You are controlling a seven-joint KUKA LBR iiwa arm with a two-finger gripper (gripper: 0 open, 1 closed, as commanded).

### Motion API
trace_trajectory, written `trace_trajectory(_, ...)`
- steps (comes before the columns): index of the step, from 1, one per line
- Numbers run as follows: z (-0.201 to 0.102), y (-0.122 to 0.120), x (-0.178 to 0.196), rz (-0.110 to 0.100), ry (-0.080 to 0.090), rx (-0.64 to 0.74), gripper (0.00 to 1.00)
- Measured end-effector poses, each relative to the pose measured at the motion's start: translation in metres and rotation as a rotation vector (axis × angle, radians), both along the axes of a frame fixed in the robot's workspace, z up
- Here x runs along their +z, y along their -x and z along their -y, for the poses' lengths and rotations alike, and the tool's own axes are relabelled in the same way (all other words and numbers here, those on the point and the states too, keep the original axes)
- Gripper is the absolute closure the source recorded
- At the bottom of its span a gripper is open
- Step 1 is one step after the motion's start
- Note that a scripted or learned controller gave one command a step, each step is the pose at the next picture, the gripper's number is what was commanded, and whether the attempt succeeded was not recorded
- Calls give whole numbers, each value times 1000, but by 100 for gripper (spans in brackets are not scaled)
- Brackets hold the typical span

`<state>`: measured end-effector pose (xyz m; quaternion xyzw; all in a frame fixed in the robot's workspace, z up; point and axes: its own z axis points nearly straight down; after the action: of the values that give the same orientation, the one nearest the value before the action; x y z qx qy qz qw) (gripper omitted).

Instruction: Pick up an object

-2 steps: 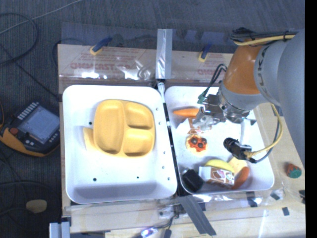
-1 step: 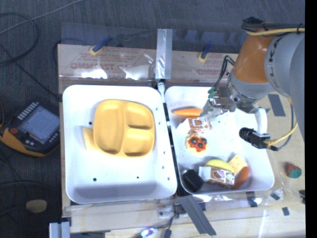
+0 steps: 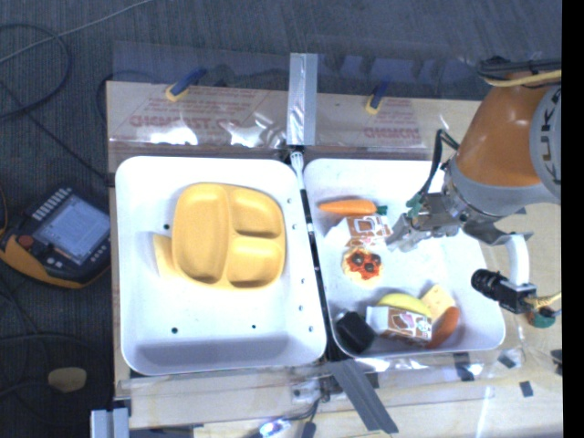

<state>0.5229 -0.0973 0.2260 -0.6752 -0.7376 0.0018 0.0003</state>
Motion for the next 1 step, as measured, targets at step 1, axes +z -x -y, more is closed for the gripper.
trace_trajectory(1, -70, -18, -44, -4, -1, -398, 100)
